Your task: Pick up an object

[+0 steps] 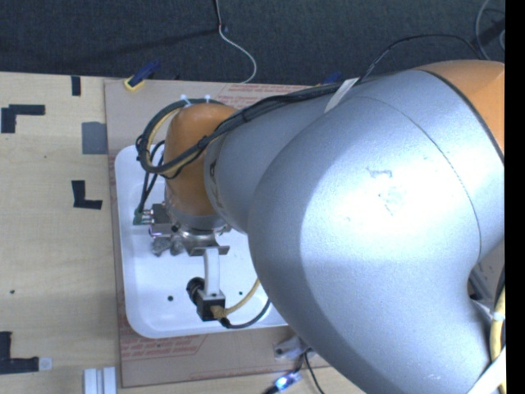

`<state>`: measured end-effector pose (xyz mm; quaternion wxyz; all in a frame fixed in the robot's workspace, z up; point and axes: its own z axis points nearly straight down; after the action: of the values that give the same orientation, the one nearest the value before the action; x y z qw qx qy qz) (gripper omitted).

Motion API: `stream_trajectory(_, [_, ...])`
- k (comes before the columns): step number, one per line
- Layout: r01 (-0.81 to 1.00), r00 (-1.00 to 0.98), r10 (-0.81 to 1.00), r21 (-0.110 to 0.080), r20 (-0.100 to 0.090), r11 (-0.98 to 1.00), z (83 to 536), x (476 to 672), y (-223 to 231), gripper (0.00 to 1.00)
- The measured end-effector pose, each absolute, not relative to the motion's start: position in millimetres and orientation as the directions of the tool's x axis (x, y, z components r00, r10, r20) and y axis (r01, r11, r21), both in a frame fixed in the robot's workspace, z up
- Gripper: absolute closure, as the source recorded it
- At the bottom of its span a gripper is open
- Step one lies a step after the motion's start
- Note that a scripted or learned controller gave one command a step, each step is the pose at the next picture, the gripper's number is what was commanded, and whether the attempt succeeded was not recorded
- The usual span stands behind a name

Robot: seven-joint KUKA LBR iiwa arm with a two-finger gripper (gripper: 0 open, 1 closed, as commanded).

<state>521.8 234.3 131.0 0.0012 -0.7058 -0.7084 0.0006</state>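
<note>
The grey arm with its orange band [193, 150] reaches in from the right and covers most of the view. Its wrist points down over the left white bin [135, 302]. The gripper [184, 240] sits low over the bin's middle, seen from above as a cluster of grey metal parts under the orange band. The arm's bulk hides the bin's right part and everything further right. I cannot make out any loose object on the bare white floor around the gripper.
The bin rests on a brown cardboard sheet [156, 347] on the wooden bench [49, 245], which carries black tape marks at the left. A yellow and blue clip [141, 74] lies at the sheet's far corner. Dark cloth [123, 15] hangs behind.
</note>
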Motion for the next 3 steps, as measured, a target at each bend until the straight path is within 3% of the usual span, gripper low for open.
stream_trajectory(1, [1.000,0.000,1.000,-0.001,-0.002,0.000,82.3,492.7,232.5,1.00])
stream_trajectory(2, [1.000,-0.004,1.000,0.012,0.006,0.004,311.8,504.9,233.8,1.00])
stream_trajectory(3, [1.000,-0.001,1.000,-0.013,-0.006,0.001,179.3,481.0,226.4,1.00])
